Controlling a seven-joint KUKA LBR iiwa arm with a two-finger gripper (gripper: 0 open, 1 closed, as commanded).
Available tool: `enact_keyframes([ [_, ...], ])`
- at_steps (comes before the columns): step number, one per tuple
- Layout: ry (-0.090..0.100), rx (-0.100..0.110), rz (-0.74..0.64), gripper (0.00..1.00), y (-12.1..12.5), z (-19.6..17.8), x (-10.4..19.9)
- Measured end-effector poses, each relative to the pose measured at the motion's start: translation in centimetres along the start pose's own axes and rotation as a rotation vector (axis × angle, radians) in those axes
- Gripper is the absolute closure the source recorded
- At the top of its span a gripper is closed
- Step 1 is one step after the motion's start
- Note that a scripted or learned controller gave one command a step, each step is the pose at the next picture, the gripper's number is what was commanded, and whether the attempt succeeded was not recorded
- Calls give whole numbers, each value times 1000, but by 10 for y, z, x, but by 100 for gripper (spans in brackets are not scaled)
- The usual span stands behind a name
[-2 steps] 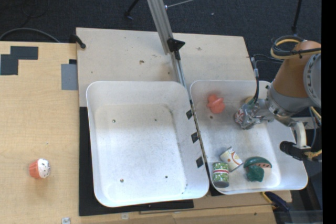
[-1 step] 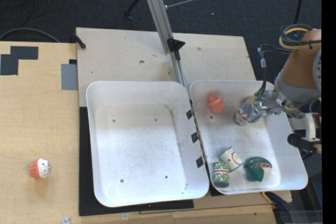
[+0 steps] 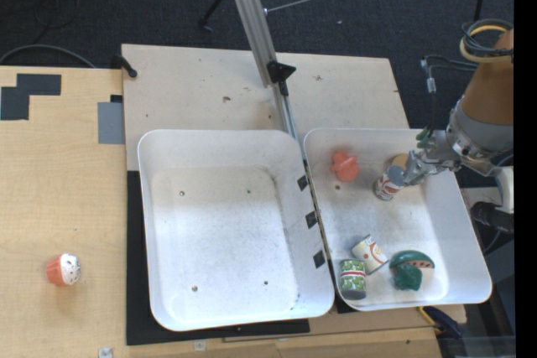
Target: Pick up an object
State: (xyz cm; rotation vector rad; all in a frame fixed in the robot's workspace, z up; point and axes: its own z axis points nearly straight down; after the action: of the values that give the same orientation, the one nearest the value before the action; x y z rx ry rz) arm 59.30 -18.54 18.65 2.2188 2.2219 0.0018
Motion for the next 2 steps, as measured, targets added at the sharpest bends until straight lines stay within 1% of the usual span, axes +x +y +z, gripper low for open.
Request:
enact_keyframes([
  [1, 0, -1, 0, 100, 6, -45, 4],
  [2, 3, 7, -2, 100, -12, -34, 53],
])
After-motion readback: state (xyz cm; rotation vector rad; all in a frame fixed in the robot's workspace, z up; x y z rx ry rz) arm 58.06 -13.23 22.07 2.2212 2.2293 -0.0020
